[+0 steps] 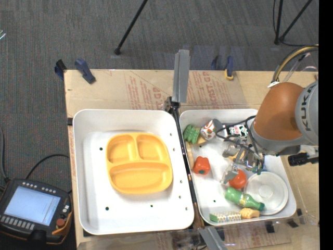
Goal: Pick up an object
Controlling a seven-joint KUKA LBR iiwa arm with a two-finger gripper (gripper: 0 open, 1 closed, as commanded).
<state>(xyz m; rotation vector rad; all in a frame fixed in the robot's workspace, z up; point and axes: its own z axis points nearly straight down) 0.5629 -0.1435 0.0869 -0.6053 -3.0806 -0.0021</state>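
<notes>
While the arm reaches in from the right, the gripper (pixel 240 166) is seen low in the right bin (pixel 208 212), directly above a small red toy (pixel 238 180) beside the white bowl (pixel 268 191). Whether anything is clamped cannot be told; the toy is not shown between the fingers. A green bottle (pixel 243 198) is laid just below, its long axis running left to right. A yellow tray (pixel 139 163) is held in the left bin (pixel 88 139).
</notes>
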